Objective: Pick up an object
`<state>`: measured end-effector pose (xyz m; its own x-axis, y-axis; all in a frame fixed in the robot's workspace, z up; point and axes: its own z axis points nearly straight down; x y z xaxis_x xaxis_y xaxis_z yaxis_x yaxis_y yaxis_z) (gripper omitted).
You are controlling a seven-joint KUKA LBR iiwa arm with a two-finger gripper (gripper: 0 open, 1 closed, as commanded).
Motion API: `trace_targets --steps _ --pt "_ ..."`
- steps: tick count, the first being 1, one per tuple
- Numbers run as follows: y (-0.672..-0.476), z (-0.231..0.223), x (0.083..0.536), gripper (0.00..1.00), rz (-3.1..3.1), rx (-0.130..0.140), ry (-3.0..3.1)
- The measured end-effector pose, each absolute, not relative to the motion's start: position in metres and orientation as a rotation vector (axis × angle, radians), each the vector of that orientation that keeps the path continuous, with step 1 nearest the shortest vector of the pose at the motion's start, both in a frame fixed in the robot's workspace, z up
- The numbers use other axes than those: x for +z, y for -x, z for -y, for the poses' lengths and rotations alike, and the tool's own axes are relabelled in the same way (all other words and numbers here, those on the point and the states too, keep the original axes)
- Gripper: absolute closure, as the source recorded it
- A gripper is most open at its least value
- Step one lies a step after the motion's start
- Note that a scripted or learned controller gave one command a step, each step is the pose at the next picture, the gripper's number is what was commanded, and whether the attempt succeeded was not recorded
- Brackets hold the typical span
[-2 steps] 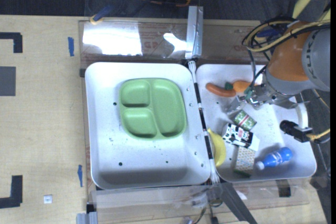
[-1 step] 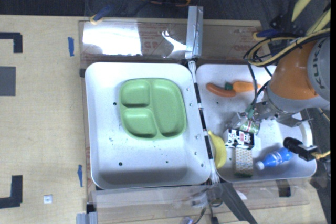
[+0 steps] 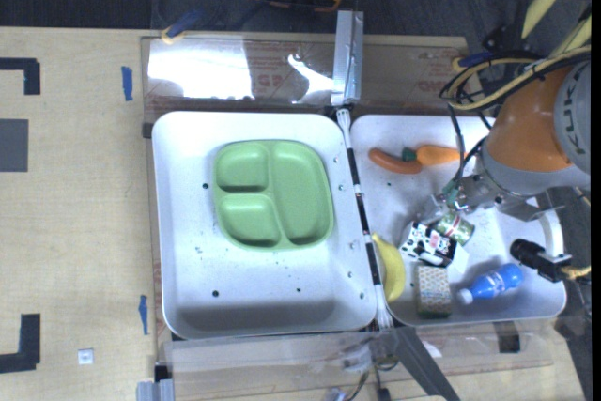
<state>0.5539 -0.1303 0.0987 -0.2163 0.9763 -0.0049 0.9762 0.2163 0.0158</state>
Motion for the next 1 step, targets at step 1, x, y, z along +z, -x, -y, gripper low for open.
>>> trace_targets --steps 1 --pt "-0.5316 0.0775 0.2448 1.0 -2.582 0.0 -1.788"
